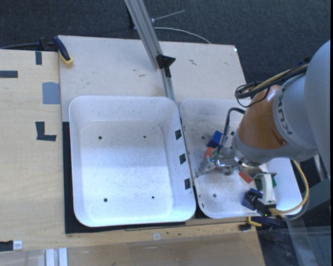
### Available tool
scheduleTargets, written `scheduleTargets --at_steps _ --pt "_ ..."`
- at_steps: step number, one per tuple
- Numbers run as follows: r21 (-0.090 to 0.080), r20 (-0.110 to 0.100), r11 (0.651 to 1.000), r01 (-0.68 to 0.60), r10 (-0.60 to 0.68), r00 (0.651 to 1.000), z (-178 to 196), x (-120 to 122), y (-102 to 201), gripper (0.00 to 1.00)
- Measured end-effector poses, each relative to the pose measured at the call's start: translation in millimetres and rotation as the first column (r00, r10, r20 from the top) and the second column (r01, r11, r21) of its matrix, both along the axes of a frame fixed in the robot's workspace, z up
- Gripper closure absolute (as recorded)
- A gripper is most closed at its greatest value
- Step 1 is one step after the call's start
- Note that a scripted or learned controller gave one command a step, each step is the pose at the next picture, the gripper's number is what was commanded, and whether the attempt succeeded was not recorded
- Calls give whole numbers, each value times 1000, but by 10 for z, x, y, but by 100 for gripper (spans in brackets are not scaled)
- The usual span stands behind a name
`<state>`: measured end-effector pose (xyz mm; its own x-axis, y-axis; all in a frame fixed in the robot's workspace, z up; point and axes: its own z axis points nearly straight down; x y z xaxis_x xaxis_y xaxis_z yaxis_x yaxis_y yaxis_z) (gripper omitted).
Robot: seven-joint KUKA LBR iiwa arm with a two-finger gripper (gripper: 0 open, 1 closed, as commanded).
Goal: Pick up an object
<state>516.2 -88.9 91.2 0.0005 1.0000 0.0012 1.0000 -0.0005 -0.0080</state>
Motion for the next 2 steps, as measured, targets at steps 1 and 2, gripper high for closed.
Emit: scheduleTargets --at_steps 1,2 --pt "-2 9 1000 -2 2 1000 7 452 -83 0" --pt "-1 4 1000 0 0 1000 2 296 -16 0"
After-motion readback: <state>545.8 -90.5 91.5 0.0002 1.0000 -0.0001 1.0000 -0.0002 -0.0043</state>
